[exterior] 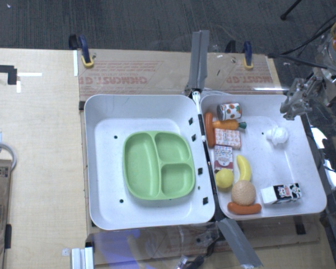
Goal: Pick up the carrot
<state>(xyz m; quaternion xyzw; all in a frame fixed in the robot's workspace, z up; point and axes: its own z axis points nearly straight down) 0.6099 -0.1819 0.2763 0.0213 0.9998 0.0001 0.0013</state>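
The carrot [226, 125] lies flat near the back left of the right bin [294, 167]. It is orange, with its green stub pointing right. A small can [230, 111] sits just behind it, and an orange stick-shaped item [209, 130] stands along the bin wall to its left. My gripper [293, 104] hangs at the bin's back right corner, well to the right of the carrot and apart from it. I see nothing held in it.
The right bin also holds a white lump [278, 134], a red-and-white box [223, 156], a banana [244, 167], a lemon [224, 178], a tan ball [243, 192], an orange sausage shape [244, 208] and a small carton [281, 193]. A green divided plate [158, 165] lies in the left bin [101, 150].
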